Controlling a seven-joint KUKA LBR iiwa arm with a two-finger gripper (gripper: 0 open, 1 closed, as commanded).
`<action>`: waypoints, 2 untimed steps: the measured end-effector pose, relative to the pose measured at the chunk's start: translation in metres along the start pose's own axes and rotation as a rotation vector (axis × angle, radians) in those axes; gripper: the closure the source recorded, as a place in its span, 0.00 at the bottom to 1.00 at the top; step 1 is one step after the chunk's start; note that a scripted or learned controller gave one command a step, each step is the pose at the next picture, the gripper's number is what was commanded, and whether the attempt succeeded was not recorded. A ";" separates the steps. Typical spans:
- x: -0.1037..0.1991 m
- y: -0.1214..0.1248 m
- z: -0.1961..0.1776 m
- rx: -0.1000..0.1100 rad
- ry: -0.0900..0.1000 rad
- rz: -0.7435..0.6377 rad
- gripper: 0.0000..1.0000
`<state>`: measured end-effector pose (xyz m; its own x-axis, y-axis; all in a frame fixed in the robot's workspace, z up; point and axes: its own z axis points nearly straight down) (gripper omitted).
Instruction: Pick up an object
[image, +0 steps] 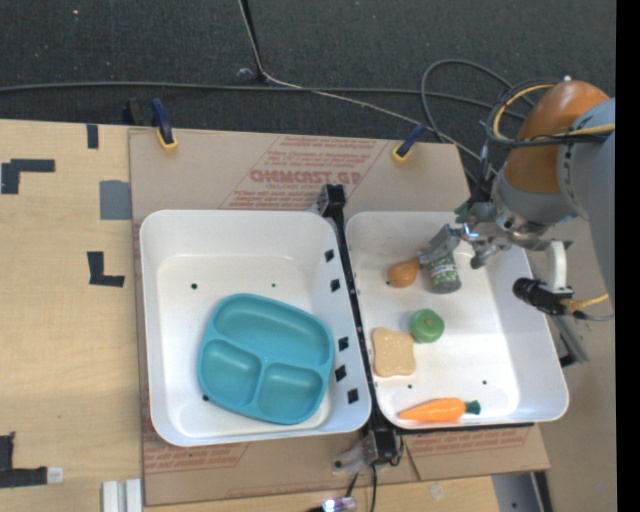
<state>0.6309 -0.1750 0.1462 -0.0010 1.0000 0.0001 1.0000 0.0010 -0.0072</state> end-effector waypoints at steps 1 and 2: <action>0.003 0.008 0.039 -0.018 -0.003 -0.002 0.00; 0.006 0.014 0.049 -0.017 0.007 -0.005 0.00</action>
